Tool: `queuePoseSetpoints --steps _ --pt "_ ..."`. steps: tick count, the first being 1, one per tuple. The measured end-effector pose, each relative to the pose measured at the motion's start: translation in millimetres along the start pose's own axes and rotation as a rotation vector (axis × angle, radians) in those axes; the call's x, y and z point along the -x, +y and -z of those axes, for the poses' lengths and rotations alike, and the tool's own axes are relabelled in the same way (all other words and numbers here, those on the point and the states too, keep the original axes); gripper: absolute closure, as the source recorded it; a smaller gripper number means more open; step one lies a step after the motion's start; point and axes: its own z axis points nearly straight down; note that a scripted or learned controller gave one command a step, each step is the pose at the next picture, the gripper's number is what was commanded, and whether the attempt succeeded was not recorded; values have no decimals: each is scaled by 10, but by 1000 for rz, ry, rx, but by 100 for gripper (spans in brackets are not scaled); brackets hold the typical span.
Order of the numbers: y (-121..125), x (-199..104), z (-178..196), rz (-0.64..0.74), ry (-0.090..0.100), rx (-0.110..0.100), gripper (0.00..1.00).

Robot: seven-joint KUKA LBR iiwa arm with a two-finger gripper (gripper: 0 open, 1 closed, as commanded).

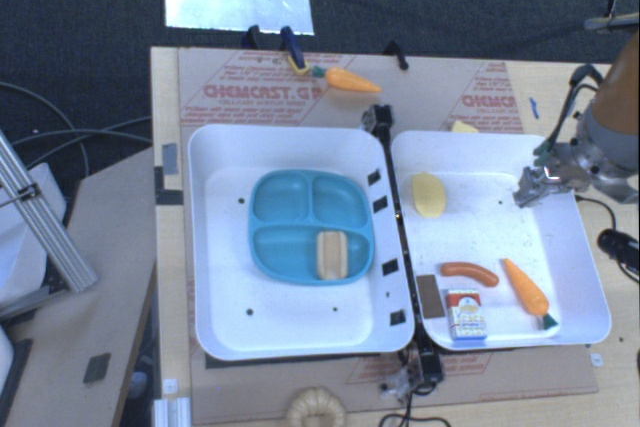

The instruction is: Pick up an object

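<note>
The right bin (571, 233) holds a pale yellow piece (429, 195) near its back left. A red-brown sausage (469, 272), an orange carrot (526, 288) and a small red-and-white box (464, 314) lie toward its front. My gripper (536, 183) hangs over the bin's right back part, above bare floor, well right of the yellow piece and above the carrot's far side. Nothing shows between its fingers.
The left bin (215, 175) carries a blue divided plate (305, 223) with a tan bread piece (332, 254) in it. A second carrot (349, 81) lies on the board behind the bins. A black divider with clips (392, 215) runs between the bins.
</note>
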Motion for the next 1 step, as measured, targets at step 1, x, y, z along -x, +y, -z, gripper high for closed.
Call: queuePoseSetpoints --steps 1 --pt "-96 -557 -93 3 2 -4 100"
